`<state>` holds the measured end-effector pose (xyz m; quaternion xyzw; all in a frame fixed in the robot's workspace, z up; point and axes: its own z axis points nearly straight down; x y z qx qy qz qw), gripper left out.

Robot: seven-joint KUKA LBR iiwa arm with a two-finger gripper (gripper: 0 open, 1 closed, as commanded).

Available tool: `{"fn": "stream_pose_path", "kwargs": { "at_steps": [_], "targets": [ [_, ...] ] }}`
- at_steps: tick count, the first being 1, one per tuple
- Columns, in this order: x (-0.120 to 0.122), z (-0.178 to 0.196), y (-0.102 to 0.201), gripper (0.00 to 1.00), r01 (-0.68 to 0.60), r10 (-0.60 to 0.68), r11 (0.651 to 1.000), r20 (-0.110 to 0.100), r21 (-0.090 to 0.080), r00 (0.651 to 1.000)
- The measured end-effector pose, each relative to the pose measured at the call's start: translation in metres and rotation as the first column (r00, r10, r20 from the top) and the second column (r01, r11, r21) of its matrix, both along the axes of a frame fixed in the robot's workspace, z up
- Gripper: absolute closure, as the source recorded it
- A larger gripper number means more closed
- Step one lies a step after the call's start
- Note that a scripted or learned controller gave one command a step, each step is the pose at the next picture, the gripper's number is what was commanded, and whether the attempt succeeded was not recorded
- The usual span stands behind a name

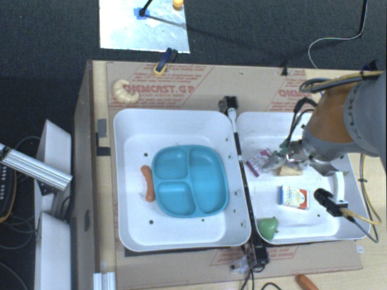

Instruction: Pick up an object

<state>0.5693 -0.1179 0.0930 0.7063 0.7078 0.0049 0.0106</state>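
**Entry: bench with two bins, one arm at work**

1. Arm [341,116]: grey with an orange band, reaching in from the right. It bends down over the right bin, probably because the nearest loose goods lie there.
2. Gripper [283,158]: low in the right bin's upper half, between the wrapper and the tan piece. Whether the claw is wide, narrow or closed on something cannot be told from this angle. Nothing can be seen lifted clear of the floor.
3. Right bin [269,132], contents:
   - Purple wrapper [259,161], crumpled, just beside the gripper on the side of the dividing wall. It is one likely target of the pick.
   - Tan piece [291,171], just below the gripper. It is equally likely, and its kind is unclear.
   - Small carton [294,196], lying flat in open floor, near the tan piece but apart from it. By its position it would be an easy grasp.
   - Green lump [268,226], in the near corner beside the divider. Two walls close by would hamper a grasp.
4. Left bin [181,128], contents:
   - Blue divided plate [188,180], centred, with nothing showing in its compartments.
   - Orange sausage [148,183], lying beside the plate's left rim, not on it.
5. Task status, as judged: the grasp is not yet shown to have been made.
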Motion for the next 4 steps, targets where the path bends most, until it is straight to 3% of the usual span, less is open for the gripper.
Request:
{"fn": "stream_pose_path", "kwargs": {
  "at_steps": [1,2,3,4],
  "targets": [
    [0.0,0.009,0.001,1.0,-0.002,0.002,1.0,-0.002,0.002,1.0],
    [-0.007,0.016,-0.002,1.0,0.0,0.0,1.0,-0.021,0.008,1.0],
    [-0.048,0.144,-0.01,1.0,0.0,0.0,1.0,-0.016,0.006,1.0],
    [-0.049,0.143,-0.01,0.0,0.0,0.0,1.0,-0.019,0.007,1.0]
  ]
}}
